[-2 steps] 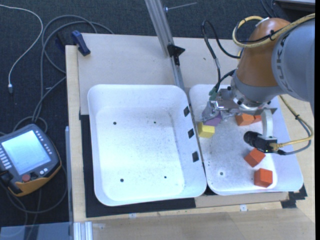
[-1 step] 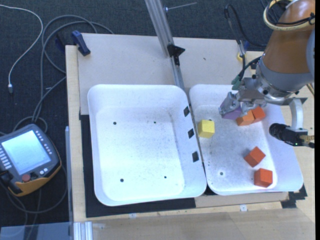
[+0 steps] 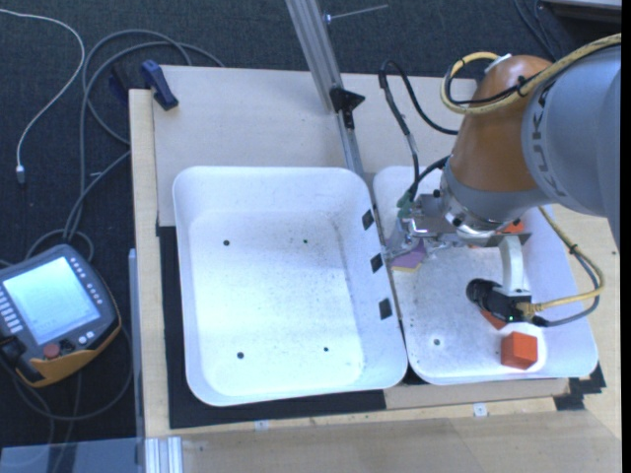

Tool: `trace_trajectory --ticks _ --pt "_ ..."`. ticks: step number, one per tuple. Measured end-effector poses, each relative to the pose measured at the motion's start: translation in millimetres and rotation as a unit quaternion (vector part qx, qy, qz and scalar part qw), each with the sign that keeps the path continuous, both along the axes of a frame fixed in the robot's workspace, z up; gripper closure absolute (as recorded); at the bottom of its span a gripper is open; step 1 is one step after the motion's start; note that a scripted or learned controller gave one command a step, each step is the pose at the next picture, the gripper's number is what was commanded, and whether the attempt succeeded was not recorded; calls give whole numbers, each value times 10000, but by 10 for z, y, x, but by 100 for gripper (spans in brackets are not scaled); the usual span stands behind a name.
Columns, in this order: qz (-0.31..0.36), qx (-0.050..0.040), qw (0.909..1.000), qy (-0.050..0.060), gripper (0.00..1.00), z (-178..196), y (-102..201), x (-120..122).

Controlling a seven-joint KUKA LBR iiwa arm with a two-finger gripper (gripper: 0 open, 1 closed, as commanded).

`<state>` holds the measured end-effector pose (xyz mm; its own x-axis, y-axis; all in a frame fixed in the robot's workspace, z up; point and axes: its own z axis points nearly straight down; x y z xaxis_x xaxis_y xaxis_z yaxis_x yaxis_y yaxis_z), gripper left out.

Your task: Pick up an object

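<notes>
Purple scrap (image 3: 410, 255) at 9 o'clock in my right bin (image 3: 434, 358), gripper (image 3: 416, 233) parked right on top of it

It's jammed up against the wall the right bin shares with the left bin (image 3: 197, 197), which is probably why my arm is coming at it nearly straight down instead of from the side. The wrist hides the business end, so I honestly can't tell if the gripper is wide, narrow or actually has the scrap. My guess is the pick isn't done yet, since the scrap looks like it's lying on the bin floor. An orange block (image 3: 521, 349) sits well apart at 5 o'clock in the same bin, a much easier target. Both bins sit on a pale wooden bench (image 3: 246, 126) over dark carpet (image 3: 197, 8), with the teach pendant (image 3: 54, 308) down on the floor at 9 o'clock.
</notes>
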<state>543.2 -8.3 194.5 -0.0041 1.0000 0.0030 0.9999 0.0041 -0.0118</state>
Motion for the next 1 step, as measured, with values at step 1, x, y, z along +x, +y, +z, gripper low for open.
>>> trace_trajectory --ticks 1 --pt "24 1 10000 -80 100 51 653 642"
